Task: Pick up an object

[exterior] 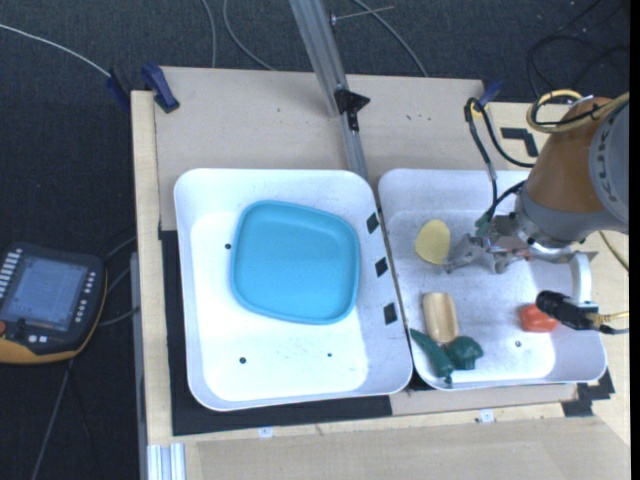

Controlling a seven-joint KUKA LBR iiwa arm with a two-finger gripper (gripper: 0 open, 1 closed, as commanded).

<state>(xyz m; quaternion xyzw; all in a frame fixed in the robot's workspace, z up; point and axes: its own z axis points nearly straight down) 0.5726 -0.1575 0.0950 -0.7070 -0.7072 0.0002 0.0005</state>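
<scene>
- Seen from above at a slant, my grey arm with its orange band comes in from the right, over the right-hand white bin.
- My gripper sits low in that bin, its metal fingers pointing left toward a pale yellow round piece.
- Those fingers look slightly parted with nothing between them; the yellow piece lies just beside the tips, and I cannot tell whether they touch it.
- Below the yellow piece lies a tan block, standing apart from my gripper.
- Near the front edge of the same bin rests a dark green toy, just below the tan block.
- Further right in this bin lies a small orange-red piece, with a black fitting on my arm just over it.
- Next door, the left white bin holds a light blue square plate, lying flat near the middle, well apart from my gripper.
- Both bins sit side by side on a pale wooden bench.
- Off the bench to the left, a handheld control pad with a screen lies on the dark floor.
</scene>
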